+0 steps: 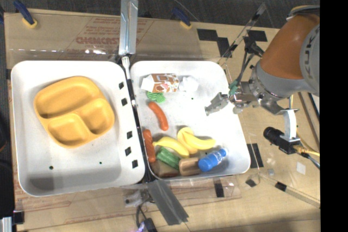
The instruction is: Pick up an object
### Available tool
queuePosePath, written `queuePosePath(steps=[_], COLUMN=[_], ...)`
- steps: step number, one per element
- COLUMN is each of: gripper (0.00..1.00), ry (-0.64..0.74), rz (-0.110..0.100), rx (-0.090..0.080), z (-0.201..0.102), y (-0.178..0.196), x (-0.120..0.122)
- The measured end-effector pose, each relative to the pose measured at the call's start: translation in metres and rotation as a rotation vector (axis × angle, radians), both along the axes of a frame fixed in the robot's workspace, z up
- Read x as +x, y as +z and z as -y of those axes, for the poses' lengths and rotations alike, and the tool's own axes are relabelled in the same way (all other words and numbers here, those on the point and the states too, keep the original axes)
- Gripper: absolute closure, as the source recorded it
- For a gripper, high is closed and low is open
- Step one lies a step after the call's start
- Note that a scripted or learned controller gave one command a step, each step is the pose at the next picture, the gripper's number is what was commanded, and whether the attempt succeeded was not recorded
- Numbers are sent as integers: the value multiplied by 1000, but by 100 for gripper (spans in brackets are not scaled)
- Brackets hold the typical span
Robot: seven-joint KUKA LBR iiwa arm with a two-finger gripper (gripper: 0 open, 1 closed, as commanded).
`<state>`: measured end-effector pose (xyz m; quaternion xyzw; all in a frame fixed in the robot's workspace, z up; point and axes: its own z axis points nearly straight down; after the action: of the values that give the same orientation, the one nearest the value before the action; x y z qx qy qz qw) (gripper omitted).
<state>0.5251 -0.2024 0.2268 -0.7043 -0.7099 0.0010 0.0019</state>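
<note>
A: Where is the end effector (216, 104)?
B: Over the right part of the right bin (234, 133), reaching in from the right. Whether it is released or clenched, I cannot tell; nothing shows between its tips.
A: And the things to pick?
B: All in that right bin. A small printed packet (163, 83) lies at the far side, with a green toy (156, 97) just near of it and an orange sausage (158, 115) near of that. Along the near edge are two bananas (187, 142), a blue bottle (211, 160), a green vegetable (167, 157) and a carrot (148, 144) against the left wall.
A: The left bin (32, 171)?
B: It holds a yellow divided tray (73, 110), toward its far side. Both bins sit side by side on the desk (272, 193).
</note>
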Motion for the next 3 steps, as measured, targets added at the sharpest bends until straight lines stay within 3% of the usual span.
queuePosePath(steps=[1, 2, 3], gripper=[0, 0, 0], ry=[-219, -296, -356], rz=[-6, 1, 1], rx=[1, -1, 0], z=[-21, -57, -81], y=[-101, -100, -96], x=[-40, -15, 76])
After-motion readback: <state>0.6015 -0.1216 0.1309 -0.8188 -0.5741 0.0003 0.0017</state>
